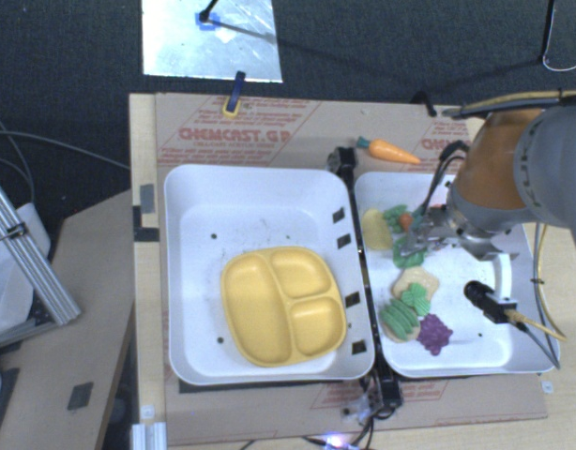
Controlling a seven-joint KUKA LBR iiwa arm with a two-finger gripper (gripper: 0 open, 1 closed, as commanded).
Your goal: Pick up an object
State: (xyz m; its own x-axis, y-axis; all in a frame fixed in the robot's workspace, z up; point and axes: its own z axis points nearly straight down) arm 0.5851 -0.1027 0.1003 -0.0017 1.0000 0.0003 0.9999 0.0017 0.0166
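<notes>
Where the gripper (415,245) hangs: low over the upper-left part of the right bin (476,359), among the toy foods.
Jaws: seen from above at a slant and crowded by the wrist, so whether they stand wide or narrow cannot be told; nothing is visibly held between them.
Nearest thing: a green toy vegetable (397,218), just above and to the left of the gripper tip; whether they touch cannot be told.
Beside it: a pale yellow toy piece (375,230), against the bin's left wall, just left of the tip.
Below the tip: a tan toy bread slice (417,278), near the gripper but apart from it.
Further down: a green leafy toy (405,312) overlapping the bread slice's lower edge, with a purple grape bunch (434,333) just to its right.
Arm (513,172): grey with an orange band, reaching in from the right over the bin's upper half.
Left bin (260,204): holds a yellow divided plate (280,305), lying flat, well apart from the gripper.
Outside the bins: a toy carrot (389,151) on the cardboard sheet (269,129), just above the right bin's upper-left corner.
</notes>
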